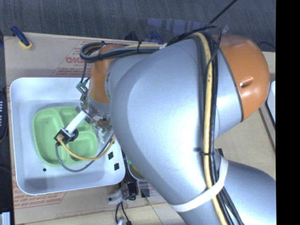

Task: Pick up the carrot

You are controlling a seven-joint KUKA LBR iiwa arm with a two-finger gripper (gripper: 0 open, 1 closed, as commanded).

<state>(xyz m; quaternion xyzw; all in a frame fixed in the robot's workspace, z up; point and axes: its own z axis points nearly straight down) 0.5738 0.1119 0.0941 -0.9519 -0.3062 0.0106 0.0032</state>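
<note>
The gripper [100, 124] hangs over the green divided plate [49, 125] in the white bin [21, 95] on the view's left; spread or closed, I cannot tell. The grey arm [178, 125] hides the other bin, so which way the carrot lies from it I cannot judge.

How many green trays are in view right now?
1: a green divided tray lies in the left white bin, its right side under the arm. The arm blocks much of the bench, so others may be hidden.
</note>
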